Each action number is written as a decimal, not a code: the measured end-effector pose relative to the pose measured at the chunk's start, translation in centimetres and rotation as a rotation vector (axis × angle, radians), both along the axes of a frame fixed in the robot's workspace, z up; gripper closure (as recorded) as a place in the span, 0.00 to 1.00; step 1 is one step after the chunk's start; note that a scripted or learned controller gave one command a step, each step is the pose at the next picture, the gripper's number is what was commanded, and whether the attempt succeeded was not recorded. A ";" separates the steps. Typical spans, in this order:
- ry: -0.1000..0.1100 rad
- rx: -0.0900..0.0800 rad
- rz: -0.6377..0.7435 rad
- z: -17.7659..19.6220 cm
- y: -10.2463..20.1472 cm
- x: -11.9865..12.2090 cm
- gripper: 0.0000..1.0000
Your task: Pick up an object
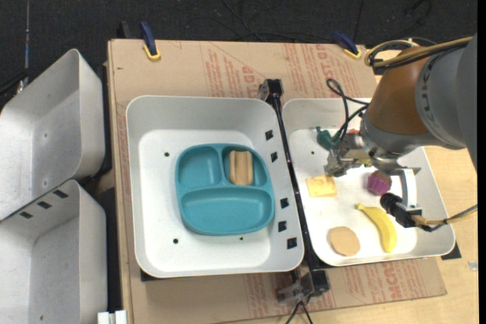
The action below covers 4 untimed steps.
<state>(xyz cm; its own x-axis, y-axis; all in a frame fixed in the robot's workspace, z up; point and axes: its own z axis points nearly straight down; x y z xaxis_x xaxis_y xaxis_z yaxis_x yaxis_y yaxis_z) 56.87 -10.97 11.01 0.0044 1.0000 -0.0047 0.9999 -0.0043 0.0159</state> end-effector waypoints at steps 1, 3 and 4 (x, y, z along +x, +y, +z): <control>0.011 0.004 0.008 5.5 1.0 0.5 1.00; 0.018 0.006 0.011 9.8 5.7 0.0 1.00; 0.018 0.007 0.011 10.3 10.0 -1.1 1.00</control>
<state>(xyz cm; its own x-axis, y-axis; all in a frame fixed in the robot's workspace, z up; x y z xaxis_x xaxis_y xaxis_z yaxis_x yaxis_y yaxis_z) 55.81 -1.02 21.30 -0.0070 1.0000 0.0019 1.0000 0.0070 -0.0018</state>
